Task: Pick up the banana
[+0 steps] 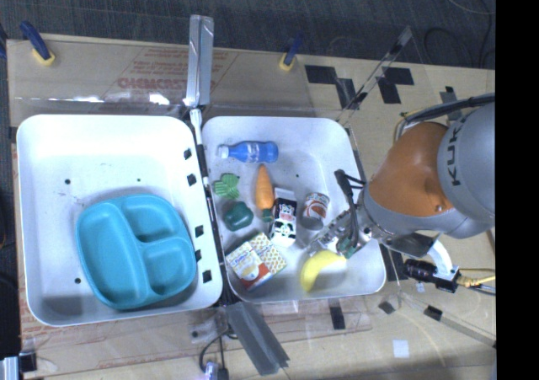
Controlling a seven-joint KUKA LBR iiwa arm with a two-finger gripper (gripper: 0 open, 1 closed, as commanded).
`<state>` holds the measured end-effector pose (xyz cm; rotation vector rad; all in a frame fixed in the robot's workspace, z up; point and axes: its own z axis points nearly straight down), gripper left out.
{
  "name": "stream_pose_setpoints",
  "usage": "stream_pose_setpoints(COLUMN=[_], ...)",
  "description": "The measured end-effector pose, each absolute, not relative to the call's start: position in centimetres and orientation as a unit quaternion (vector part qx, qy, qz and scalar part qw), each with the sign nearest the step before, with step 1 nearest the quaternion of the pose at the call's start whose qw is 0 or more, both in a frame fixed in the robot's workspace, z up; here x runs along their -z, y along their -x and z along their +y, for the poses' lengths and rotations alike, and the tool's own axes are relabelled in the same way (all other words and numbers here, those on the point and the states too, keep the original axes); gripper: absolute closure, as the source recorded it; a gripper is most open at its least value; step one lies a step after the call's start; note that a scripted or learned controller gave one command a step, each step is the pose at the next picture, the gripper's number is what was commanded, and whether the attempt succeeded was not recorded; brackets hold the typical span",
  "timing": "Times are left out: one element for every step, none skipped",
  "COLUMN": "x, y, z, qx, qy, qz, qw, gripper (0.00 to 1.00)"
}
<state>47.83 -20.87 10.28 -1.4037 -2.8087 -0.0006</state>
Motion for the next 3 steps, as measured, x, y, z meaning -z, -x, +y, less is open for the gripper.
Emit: stream_pose_setpoints(x=[-10.3,-11.3,-11.3], y=[-47.8,-47.9,-47.9], z=[-20.9,-20.8,-20.8], qx=[0.0001,0.0001,0.0000], qy=[0.447,0.445,0.445], qz=[-0.895,-0.896,-0.896], qw=[0.001,0.000,0.000], gripper=[0.00,1.00,0.00])
